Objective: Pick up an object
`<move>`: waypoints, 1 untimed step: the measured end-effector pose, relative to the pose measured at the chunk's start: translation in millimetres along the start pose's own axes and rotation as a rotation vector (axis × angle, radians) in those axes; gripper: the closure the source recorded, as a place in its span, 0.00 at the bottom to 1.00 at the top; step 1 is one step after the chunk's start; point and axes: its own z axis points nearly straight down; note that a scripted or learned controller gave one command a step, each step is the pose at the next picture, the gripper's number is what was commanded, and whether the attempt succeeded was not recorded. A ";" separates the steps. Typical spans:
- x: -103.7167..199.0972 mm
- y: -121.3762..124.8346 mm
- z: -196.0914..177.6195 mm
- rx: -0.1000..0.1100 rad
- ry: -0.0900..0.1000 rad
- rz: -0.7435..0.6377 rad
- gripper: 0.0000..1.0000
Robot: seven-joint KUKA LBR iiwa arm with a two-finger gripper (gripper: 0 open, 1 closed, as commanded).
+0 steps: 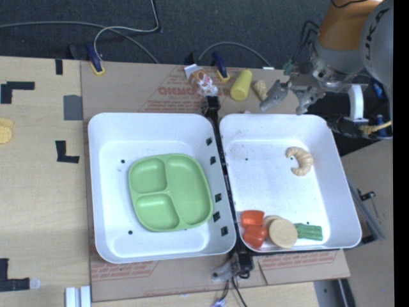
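Cardboard-covered bench (128,85) under two shallow white bins side by side; dark carpet and loose cables behind, blue clips at the far edge. Left bin (105,133) holding a green divided plate (170,192). Right bin (326,146) holding a croissant (300,159) alone toward the far right, and a tight cluster at the near wall: red piece (253,228), round tan biscuit (282,232), green piece (309,232), all touching or just beside one another. On the bench beyond the bins: yellow cylinder (241,84), small wrapped item (203,80).

Gripper (289,98) poised above the far rim of the right bin, fingers apart, nothing between them. Nothing lifted as yet.

Recommended target: croissant, standing well apart from everything else, with room on all sides. Advisable to bring the wrist over its middle, set the fingers across the narrow width of the curve, descend straight, close firmly, lift vertically. Cluster at the near wall judged a poorer choice: crowded, wall close, risk of nudging neighbours. Slip on the rounded crust possible
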 end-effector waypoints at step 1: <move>-85.8 11.0 164.5 0.008 0.001 0.002 0.00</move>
